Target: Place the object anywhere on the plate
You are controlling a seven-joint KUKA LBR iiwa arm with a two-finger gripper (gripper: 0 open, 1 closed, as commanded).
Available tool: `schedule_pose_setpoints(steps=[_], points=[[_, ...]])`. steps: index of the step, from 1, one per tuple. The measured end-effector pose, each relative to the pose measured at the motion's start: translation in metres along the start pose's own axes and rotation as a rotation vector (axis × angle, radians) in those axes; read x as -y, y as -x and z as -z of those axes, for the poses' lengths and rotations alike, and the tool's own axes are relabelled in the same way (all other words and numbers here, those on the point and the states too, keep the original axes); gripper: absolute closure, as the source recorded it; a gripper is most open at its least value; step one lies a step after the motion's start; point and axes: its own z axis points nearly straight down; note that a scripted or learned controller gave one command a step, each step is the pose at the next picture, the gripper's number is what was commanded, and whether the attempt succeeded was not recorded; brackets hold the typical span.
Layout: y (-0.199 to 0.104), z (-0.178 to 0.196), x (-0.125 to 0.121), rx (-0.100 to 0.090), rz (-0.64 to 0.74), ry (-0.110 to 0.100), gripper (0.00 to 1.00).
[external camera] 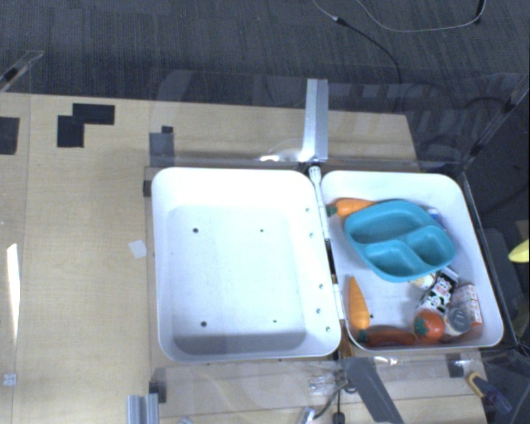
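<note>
Two shallow white bins sit side by side on the pale wooden bench (pixel 74 273), touching along their shared edge, with an upright metal post (pixel 316 116) rising just behind the seam. The left bin (pixel 166 248) shows its white floor with a few small dark dots. The right bin (pixel 472 215) holds everything else. A blue divided plate (pixel 399 240) lies flat in its far half, slightly turned, and its compartments (three, as far as the ridges tell) show bare blue. An orange carrot (pixel 352 206) lies just behind the plate's far left corner, partly tucked under its rim. A second carrot (pixel 358 305) lies along the bin's left wall, near the plate's front edge but apart from it. In the front right corner a cluster sits close together: a dark red sausage-like piece (pixel 387 336) along the front wall, a red tomato with a green top (pixel 429 325) touching its right end, a small can (pixel 464 315) lying tilted just beside the tomato, and a small black-and-white item (pixel 440 287) between the can and the plate, too small to name. Which of these pieces is the object for the plate cannot be told; all of them rest on the bin floor, outside the plate. Whether the gripper is wide or narrow cannot be told either. A thin dark cable (pixel 397 25) loops across the grey floor beyond the bench.
</note>
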Motion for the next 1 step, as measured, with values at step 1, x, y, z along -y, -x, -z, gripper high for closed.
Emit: schedule_pose_setpoints(steps=[1], points=[[0.0073,-0.0015,-0.0466,-0.001,-0.032,-0.002,1.00]])
